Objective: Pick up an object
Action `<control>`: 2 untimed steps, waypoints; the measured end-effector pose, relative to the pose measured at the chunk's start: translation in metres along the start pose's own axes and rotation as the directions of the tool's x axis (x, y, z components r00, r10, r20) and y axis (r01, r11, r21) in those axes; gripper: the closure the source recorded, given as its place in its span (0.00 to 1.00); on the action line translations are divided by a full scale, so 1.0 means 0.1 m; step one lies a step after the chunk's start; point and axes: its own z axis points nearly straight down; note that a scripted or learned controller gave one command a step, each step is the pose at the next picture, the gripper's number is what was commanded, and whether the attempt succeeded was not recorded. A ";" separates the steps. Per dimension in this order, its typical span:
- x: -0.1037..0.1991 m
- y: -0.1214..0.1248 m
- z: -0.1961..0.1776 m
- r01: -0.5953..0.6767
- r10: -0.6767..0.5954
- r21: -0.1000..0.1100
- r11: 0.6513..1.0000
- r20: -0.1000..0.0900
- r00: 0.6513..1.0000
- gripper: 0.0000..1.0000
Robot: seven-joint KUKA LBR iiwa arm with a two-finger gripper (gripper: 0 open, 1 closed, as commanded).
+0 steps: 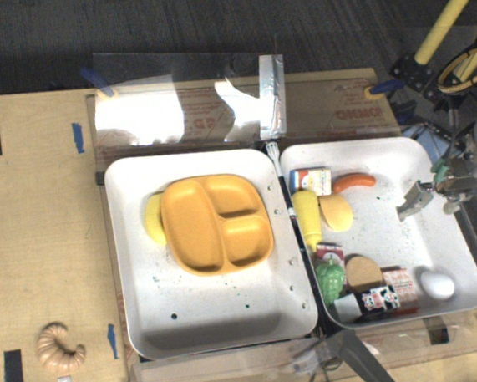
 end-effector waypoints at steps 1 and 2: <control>0.54 0.29 1.01 -0.150 0.150 0.007 0.989 -0.001 0.989 0.00; 0.76 0.85 1.42 -0.232 0.232 -0.007 0.973 0.000 0.973 0.00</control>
